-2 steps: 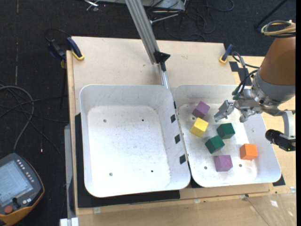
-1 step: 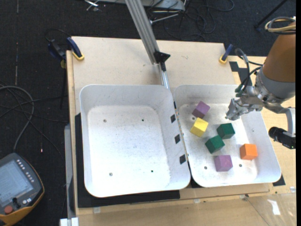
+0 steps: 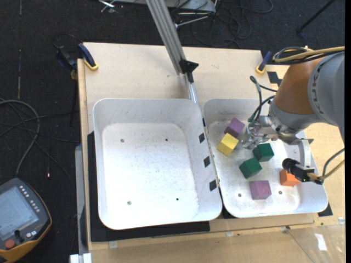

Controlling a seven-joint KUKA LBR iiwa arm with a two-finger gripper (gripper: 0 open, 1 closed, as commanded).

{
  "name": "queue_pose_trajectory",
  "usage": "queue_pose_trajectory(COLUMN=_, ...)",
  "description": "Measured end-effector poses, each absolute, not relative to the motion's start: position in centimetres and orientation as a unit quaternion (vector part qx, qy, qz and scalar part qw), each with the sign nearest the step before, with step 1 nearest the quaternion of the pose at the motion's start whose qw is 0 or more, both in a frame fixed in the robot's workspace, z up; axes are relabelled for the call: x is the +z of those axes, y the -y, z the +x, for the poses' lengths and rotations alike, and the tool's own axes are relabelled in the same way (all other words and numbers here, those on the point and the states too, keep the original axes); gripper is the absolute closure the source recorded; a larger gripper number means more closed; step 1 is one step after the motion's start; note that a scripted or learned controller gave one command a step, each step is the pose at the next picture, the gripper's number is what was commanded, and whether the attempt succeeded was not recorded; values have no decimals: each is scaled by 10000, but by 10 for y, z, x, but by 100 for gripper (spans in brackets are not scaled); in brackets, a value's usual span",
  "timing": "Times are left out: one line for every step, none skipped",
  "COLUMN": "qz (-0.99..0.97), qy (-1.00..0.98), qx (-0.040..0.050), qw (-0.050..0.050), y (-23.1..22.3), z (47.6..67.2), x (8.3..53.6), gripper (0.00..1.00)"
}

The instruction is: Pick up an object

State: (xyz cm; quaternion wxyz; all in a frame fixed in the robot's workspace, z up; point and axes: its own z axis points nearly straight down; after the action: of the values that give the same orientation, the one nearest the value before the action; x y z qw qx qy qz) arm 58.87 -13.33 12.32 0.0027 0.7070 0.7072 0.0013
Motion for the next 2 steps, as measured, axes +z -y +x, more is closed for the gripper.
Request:
queue_pose_trajectory(qz=7073, qy=-7069, qx=3, qw=7, y=133, z=588, x=120, gripper=0)
queue_pose_trajectory(qz=7073, qy=-7069, qx=3, qw=7, y=133, z=588, x=120, gripper=0)
